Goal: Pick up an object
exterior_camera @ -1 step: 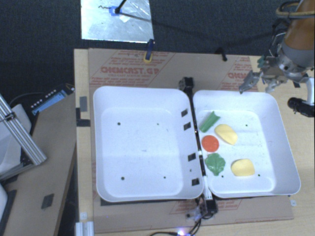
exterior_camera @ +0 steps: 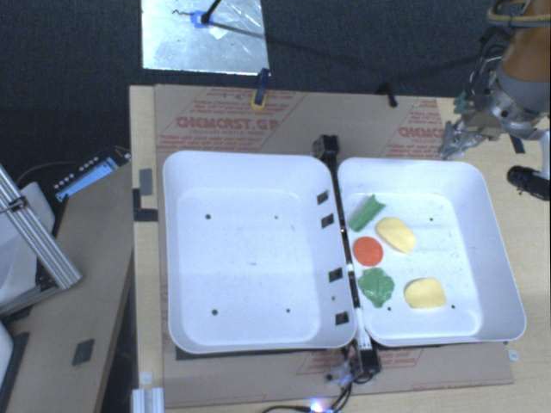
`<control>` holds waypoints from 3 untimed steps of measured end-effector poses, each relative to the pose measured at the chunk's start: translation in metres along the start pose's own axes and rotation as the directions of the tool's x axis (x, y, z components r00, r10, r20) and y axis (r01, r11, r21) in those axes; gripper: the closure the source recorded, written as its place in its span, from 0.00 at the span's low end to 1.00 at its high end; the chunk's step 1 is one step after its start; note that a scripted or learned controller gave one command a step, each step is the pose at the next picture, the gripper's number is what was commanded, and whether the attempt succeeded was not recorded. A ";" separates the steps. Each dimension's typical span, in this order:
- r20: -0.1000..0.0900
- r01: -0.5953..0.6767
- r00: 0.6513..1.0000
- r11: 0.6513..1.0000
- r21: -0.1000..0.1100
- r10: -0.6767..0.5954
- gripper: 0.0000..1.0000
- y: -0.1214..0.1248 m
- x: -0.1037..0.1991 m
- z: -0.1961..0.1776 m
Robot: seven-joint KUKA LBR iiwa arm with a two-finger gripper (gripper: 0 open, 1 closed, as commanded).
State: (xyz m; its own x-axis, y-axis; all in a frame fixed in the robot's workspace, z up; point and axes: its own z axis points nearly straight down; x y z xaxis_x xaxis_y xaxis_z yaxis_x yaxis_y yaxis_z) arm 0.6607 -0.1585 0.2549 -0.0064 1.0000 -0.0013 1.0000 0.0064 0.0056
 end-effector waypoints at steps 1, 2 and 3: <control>0.003 -0.001 1.000 1.000 -0.010 0.001 1.00 -0.002 -0.009 -0.125; -0.002 0.004 1.000 1.000 -0.001 -0.004 1.00 0.010 0.067 -0.155; -0.004 0.006 1.000 1.000 0.000 -0.006 1.00 0.010 0.147 -0.178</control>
State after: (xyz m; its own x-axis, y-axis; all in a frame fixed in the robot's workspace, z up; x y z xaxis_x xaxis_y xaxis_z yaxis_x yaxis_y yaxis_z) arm 0.6691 -0.0108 0.4333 -0.0127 0.9999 0.0026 0.9999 0.0127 0.0057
